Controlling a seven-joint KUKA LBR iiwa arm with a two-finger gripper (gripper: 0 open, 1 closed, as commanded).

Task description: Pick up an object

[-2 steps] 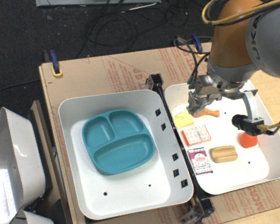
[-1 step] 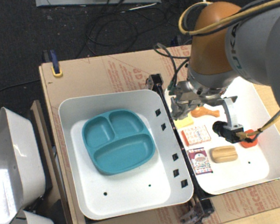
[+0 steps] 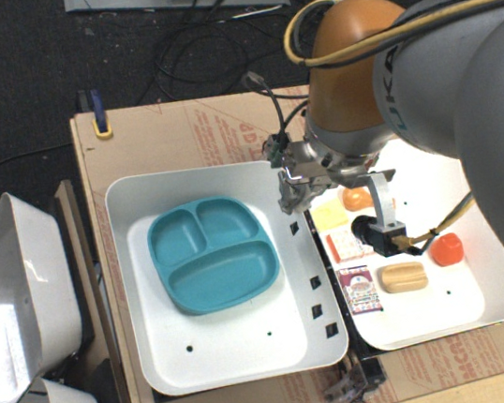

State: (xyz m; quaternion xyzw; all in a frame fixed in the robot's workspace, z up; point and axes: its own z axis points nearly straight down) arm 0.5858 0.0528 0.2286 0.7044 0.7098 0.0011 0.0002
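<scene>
Targets crowd the right bin (image 3: 467,304): a yellow pad (image 3: 331,215) at five o'clock from the claw (image 3: 301,183), an orange ball (image 3: 357,197) beside it, and a tan block (image 3: 402,276) farther on. We cannot tell whether the claw is apart or together. We should centre over one piece, clear of the wall, before descending.

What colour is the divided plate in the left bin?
The plate is teal; camera view.
</scene>
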